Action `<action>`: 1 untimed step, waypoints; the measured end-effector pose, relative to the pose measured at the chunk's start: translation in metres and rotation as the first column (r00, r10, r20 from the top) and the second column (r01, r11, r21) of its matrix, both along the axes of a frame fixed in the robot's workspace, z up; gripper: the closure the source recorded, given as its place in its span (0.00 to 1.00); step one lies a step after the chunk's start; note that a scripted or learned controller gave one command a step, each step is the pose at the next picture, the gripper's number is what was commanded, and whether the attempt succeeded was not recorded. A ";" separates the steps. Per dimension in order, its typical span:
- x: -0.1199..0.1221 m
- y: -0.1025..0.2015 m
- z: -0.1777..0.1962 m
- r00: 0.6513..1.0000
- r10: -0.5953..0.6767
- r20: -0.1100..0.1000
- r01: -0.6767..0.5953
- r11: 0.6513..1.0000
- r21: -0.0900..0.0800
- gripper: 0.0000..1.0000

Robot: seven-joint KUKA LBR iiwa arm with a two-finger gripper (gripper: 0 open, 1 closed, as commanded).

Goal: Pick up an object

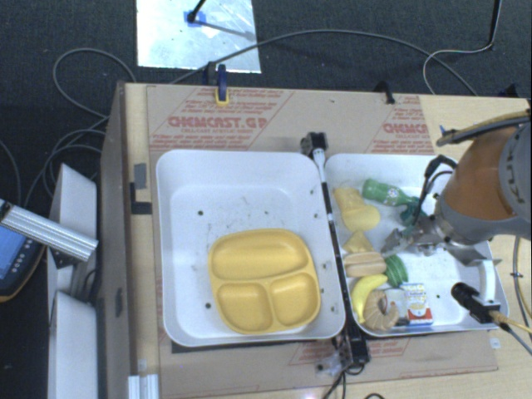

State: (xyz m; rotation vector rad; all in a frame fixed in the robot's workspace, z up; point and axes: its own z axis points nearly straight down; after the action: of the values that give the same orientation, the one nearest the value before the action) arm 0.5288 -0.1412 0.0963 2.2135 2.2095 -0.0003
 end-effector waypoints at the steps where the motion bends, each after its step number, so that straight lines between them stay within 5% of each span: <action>1: -0.030 0.038 -0.012 1.000 0.004 -0.008 -0.004 1.000 0.010 0.00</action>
State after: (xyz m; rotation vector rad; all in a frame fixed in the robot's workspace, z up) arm 0.4988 -0.1027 0.0843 2.2181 2.2238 0.0019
